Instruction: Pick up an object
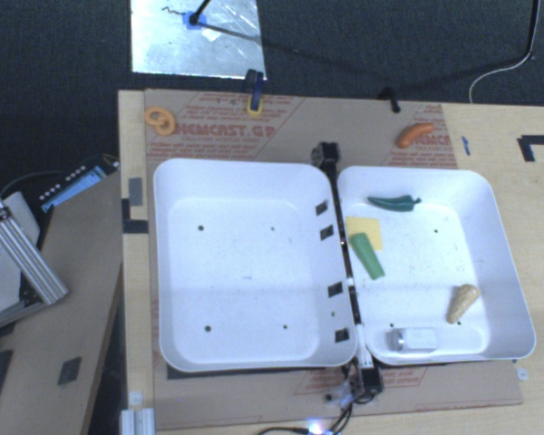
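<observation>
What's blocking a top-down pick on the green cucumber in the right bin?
Nothing lies over the green cucumber. It overlaps the yellow block at its upper end, and the bin's left wall sits close beside it, which could crowd a pincer finger.

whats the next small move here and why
Probably bring the arm in from the right over the right bin and pick a lone target, such as the tan piece. It lies apart from the other things, while the green stick overlaps the yellow block.
</observation>
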Motion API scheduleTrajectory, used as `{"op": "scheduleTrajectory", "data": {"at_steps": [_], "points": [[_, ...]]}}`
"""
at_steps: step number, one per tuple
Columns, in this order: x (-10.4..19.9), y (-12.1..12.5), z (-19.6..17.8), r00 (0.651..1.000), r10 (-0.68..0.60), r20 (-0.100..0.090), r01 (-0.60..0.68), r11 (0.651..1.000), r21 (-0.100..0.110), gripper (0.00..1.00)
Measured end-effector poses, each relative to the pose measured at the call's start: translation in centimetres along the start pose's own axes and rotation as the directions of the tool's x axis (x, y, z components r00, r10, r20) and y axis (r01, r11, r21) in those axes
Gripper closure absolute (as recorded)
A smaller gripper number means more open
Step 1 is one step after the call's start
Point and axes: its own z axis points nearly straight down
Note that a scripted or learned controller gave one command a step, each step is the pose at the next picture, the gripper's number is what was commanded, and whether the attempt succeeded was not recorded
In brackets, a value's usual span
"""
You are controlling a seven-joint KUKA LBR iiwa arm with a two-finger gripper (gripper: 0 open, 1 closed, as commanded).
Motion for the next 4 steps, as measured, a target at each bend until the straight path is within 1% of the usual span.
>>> {"op": "scheduleTrajectory", "data": {"at_steps": [1, 2, 3, 4], "points": [[0.4, 8.8, 0.1, 1.000, -0.010, -0.001, 0.010, 1.000, -0.001, 1.00], [2.7, 2.5, 0.0, 1.000, -0.007, -0.004, 0.007, 1.000, 0.003, 1.00], [4.0, 10.5, 0.0, 1.000, -0.010, -0.001, 0.010, 1.000, -0.002, 1.00], [6.1, 5.4, -0.1, 1.000, -0.007, -0.004, 0.007, 1.000, 0.001, 1.00]]}}
